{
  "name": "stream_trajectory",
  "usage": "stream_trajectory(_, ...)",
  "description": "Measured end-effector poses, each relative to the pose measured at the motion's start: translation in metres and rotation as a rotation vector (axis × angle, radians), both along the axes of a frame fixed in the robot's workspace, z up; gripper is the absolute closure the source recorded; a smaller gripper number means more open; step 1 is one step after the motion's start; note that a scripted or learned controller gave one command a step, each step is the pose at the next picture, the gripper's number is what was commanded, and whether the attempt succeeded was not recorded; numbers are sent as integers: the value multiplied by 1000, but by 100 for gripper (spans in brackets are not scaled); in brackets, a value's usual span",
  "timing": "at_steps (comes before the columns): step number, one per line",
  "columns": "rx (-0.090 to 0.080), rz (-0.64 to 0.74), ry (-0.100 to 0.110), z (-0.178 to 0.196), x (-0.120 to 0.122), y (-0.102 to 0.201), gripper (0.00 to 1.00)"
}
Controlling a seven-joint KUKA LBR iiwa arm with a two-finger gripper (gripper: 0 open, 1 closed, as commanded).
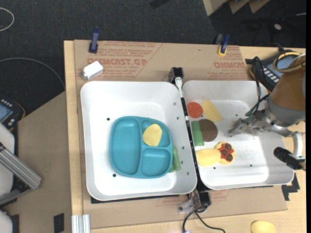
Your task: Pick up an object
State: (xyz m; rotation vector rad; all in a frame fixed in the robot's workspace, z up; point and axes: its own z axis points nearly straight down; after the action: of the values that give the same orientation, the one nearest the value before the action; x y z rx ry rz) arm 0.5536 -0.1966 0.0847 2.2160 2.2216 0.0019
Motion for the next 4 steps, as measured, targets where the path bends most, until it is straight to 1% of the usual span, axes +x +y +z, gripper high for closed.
stream_trajectory(1,6,-3,8,0,-70,49,0)
stream_trajectory(2,-3,-2,-8,108,-63,35,0)
stream_trajectory(3,-4,-1,-4,68,36,-22,0)
stream_trajectory(4,-4,0,-15,256,-3,-3,0)
